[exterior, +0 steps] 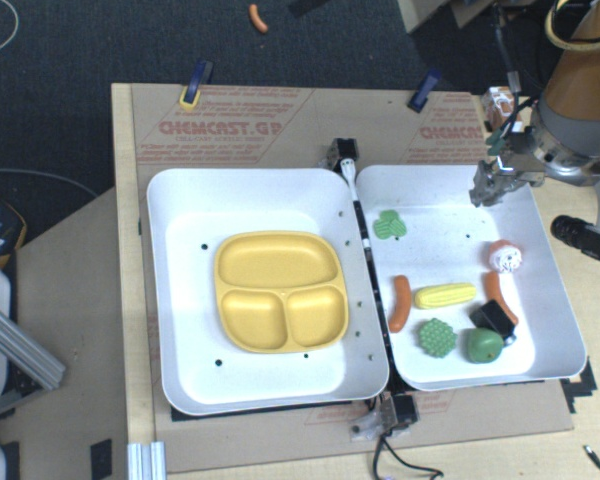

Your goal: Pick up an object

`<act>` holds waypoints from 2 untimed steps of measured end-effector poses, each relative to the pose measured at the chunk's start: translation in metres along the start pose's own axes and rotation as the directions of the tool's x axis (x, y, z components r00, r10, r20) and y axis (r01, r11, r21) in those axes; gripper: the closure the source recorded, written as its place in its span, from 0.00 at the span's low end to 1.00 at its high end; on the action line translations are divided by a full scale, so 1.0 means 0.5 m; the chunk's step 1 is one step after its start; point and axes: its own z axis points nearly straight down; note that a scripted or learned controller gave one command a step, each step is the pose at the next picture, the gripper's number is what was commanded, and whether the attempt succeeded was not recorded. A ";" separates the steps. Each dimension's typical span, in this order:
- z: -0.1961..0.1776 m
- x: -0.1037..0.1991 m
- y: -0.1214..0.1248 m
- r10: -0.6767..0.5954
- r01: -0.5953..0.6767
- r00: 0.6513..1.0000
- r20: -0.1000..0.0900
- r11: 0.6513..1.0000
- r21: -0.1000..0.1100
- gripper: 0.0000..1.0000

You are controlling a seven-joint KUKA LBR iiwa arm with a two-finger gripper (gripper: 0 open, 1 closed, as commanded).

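The right bin holds several toy foods: a green leafy piece, an orange sausage, a yellow corn cob, a green studded ball, a green round fruit, a black block lying on a second orange sausage, and a white and pink piece. My gripper hangs over the bin's far right corner, above and apart from all of them. Nothing shows between its fingers.
The left bin holds a yellow divided plate. Clamps sit at the board's far edge, one yellow and blue, one blue. A black latch sits between the bins. A small orange piece lies on the dark floor.
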 end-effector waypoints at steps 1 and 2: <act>-0.001 0.110 -0.060 -0.003 0.003 1.000 -0.004 1.000 0.010 1.00; -0.003 0.178 -0.126 -0.001 0.001 1.000 -0.004 1.000 0.010 1.00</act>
